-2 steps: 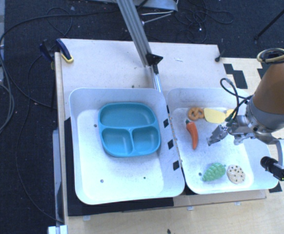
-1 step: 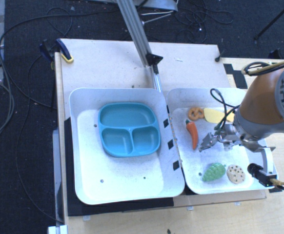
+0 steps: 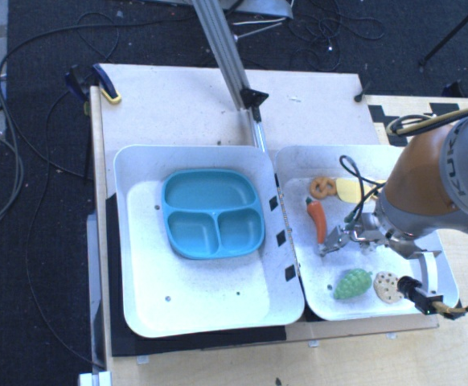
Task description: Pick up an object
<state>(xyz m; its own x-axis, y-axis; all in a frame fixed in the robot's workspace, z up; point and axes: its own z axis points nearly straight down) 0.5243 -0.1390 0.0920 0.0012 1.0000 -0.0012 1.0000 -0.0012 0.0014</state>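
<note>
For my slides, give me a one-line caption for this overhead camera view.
Robot gripper poised beside a toy carrot in the right bin, with a blue divided plate in the left bin.

The two bins [image 3: 137, 215] look like matt white plastic, faintly speckled. The divided tray [image 3: 214, 214] at the frame's centre-left is smooth turquoise plastic with a soft sheen. The worktop [image 3: 186, 107] is pale, matt board. The hand [image 3: 336, 244] is bare metal, glinting. The green toy [image 3: 352, 284] looks knobbly; the carrot [image 3: 318, 217] smooth, glossy.
</note>
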